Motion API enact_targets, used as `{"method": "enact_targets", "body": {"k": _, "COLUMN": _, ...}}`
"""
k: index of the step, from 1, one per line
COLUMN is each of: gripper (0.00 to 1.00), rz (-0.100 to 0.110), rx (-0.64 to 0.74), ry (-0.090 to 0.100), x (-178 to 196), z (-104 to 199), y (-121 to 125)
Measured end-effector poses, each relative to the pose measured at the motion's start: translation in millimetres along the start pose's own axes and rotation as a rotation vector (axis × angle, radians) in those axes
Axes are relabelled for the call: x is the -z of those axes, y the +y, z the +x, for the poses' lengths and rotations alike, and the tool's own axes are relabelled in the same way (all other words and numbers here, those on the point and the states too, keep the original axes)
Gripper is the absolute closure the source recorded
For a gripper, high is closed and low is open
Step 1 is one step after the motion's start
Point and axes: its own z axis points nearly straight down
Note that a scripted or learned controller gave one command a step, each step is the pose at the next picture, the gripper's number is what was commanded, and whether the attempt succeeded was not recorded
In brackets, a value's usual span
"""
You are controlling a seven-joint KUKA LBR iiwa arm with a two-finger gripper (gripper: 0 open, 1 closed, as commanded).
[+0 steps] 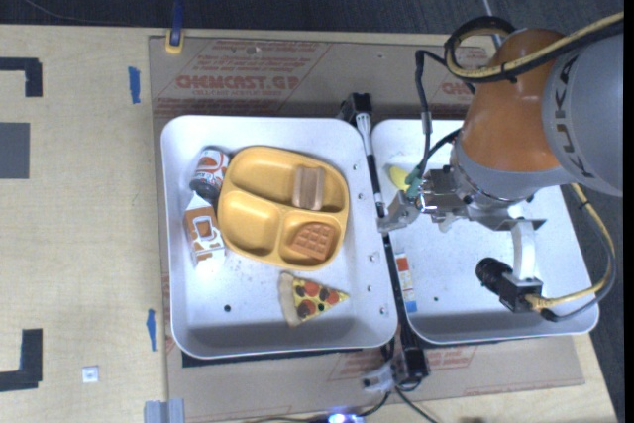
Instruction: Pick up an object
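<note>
- Nearest the camera, a toy pizza slice (311, 297) is seen lying flat on the floor of the left bin (188, 243), close to that bin's near wall; its thin, flat shape is judged hard to get under, so a slip could be expected if it were chosen.
- Just beyond it, a yellow divided tray (248, 213) is seen in the same bin, with a waffle-like piece (313, 239) in one compartment and a brown block (308, 185) in another; either could be dragged along with the tray, or the tray tipped, by a pinch made at its rim.
- At the tray's left, an orange-and-white carton (201, 235) and a small can (208, 171) are seen touching or nearly touching the tray; crowding there is judged likely to foul a grasp.
- Over the right bin (466, 312), the gripper (406, 203) is seen low beside the dividing walls, under the orange-banded wrist; whether it is spread or pressed together cannot be told, and nothing is seen pinched.
- A small yellow-green object (399, 176) is seen just beyond the gripper, near the right bin's far left corner; it is judged the likeliest target, and it could be pushed against the wall or missed altogether.
</note>
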Motion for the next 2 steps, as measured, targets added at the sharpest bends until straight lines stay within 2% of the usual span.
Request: {"method": "enact_targets", "body": {"k": 2, "gripper": 0.00, "rz": 0.000, "rx": 0.000, "ry": 0.000, "x": 0.0, "z": 0.0, "y": 0.0}}
